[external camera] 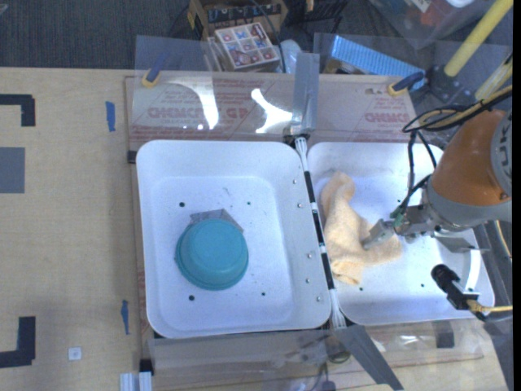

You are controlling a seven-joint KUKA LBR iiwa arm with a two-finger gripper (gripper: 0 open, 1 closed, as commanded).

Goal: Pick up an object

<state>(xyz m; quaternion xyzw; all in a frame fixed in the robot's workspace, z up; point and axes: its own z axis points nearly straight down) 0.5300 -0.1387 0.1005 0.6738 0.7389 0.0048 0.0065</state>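
Camera view, read from the left edge: I saw the left bin (159, 169) at centre frame holding a teal bowl (212, 254), upturned by the look of it, low and left in that bin; right of the divider, the right bin (366, 155) held a crumpled yellow cloth (346, 228) hard against its left wall; the cloth's long axis ran from upper frame down toward lower frame, leaning slightly right at the bottom; the gripper (376, 236) sat at the cloth's lower right edge, touching or just over it, so the bulk of the cloth lay up and to the left of the tip; whether its jaws stood apart or together I couldn't tell; I judged the cloth the nearer target.
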